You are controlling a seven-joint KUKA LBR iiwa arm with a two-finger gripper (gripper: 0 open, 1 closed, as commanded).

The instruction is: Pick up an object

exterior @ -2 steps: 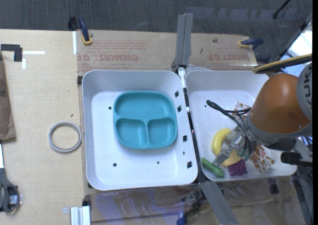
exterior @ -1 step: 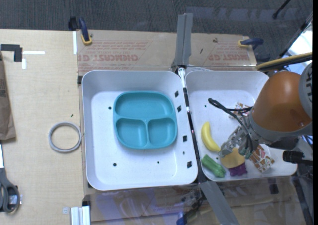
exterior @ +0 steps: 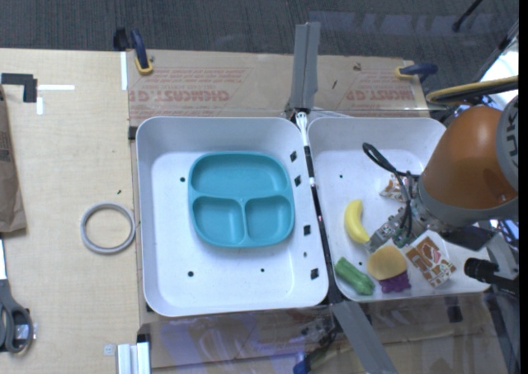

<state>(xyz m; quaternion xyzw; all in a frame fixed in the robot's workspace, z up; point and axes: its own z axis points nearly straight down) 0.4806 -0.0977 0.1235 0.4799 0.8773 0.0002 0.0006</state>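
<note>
Down at the front of the right bin (exterior: 330, 129), a green block (exterior: 354, 276) lies near the front-left corner, with a yellow round piece (exterior: 386, 262) just beside it and a purple item (exterior: 396, 283) touching that piece's front edge. A small printed packet (exterior: 430, 260) lies to the right of them, and a yellow banana (exterior: 355, 221) lies further back toward the bin's left wall. The gripper (exterior: 394, 230) is low among these things, between the banana and the packet, just above the yellow piece; how its fingers stand cannot be told, and nothing is seen held. The left bin (exterior: 157, 199) holds a teal divided plate (exterior: 242, 198) at its middle. A grey ring (exterior: 108, 227) lies on the bench (exterior: 58, 158) left of the bins.
</note>
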